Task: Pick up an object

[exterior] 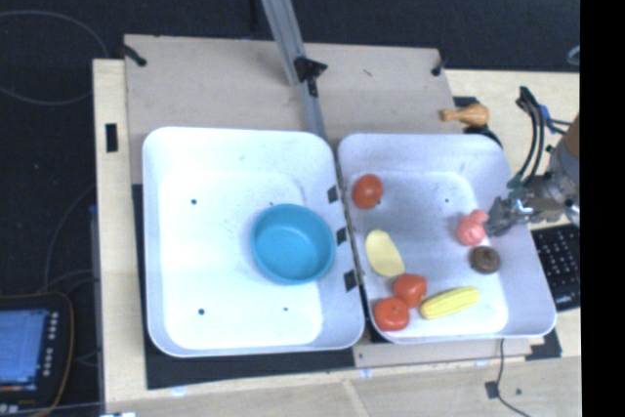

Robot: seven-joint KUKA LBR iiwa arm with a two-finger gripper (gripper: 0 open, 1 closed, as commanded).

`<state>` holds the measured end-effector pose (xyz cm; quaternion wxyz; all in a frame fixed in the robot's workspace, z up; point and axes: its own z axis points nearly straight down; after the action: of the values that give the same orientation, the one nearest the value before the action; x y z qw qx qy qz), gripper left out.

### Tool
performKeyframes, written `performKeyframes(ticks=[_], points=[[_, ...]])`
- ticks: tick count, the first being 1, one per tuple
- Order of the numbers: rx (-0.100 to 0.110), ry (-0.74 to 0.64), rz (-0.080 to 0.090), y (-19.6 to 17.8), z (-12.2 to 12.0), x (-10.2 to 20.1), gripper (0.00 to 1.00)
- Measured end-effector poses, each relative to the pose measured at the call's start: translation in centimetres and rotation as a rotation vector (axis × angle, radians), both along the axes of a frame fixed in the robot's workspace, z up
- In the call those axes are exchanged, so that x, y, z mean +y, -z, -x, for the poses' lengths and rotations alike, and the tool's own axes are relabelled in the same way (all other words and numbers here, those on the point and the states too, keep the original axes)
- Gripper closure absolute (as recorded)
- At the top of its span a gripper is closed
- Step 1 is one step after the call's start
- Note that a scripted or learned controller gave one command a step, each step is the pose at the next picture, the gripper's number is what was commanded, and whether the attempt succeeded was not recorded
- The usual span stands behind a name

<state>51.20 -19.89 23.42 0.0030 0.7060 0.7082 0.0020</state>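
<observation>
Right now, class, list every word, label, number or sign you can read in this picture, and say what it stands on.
None can be read.
The blue screen at the lower left shows faint lines, too blurred to read.
The black keyboard beside the right bin has keys too small to read.

Even overhead light is washing the two shallow white plastic bins nearly to glare, while the dark floor is sinking into black and fine detail is blurring softly.
</observation>
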Motion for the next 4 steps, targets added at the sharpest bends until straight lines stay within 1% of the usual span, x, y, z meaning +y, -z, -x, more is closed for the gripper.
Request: performKeyframes(ticks=[1, 2, 3, 4], points=[[0.003, -0.006, -0.002, -0.6, -2.7, 4.0, 1.0], [0.004, -0.007, -0.004, -1.7, -4.8, 9.0, 1.0], [0.004, -0.005, -0.001, -0.5, -6.7, 13.5, 1.0], [0.006, -0.006, -0.003, -0.8, -7.9, 18.9, 1.0]])
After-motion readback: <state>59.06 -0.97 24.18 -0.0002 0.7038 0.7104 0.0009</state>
